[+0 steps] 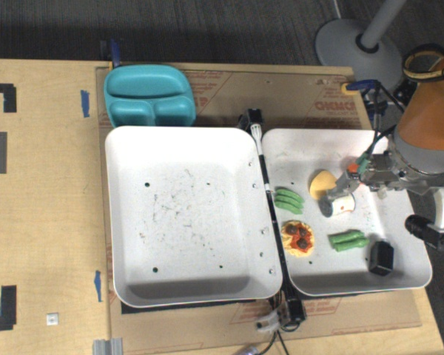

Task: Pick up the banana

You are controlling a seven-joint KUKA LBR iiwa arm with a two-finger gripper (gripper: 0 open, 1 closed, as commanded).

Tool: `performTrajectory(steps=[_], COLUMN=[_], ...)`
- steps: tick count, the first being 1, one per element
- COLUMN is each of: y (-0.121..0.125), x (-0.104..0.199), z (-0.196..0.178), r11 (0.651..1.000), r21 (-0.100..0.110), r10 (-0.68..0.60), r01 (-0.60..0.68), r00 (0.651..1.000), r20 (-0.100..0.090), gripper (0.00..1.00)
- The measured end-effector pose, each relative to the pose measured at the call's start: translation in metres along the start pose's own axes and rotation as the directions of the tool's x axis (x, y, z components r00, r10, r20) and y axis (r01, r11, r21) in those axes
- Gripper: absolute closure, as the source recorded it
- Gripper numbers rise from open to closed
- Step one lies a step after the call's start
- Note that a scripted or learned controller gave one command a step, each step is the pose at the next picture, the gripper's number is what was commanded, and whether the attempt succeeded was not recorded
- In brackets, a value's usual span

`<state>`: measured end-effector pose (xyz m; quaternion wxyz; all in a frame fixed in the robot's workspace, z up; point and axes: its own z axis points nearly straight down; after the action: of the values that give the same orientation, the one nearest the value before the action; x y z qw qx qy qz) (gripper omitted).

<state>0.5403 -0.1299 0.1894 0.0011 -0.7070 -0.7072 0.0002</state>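
Note:
The banana (322,181), a short yellow piece, lies in the upper middle of the right bin (407,281). My gripper (343,192) reaches in from the right and sits just to the right of the banana, close against its lower right side. Whether it touches the banana cannot be told. The orange band (429,117) of the arm is at the right edge, above the bin.
The right bin also holds a white and grey cup-like object (337,205), two green vegetables (288,200) (348,239), a pizza slice (297,237) and a black block (381,257). The left bin (126,198) is alongside. A teal tray (149,95) stands behind it.

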Motion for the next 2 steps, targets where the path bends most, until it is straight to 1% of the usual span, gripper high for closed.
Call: performTrajectory(steps=[1,2], y=[-0.044,0.061], x=[0.016,0.071], z=[0.093,0.004], r11=[0.997,0.995], r21=[-0.007,-0.004], r10=[-0.079,-0.101], r01=[0.079,0.101], r00=[0.997,0.995], r20=[0.005,0.001], gripper=[0.00,0.00])
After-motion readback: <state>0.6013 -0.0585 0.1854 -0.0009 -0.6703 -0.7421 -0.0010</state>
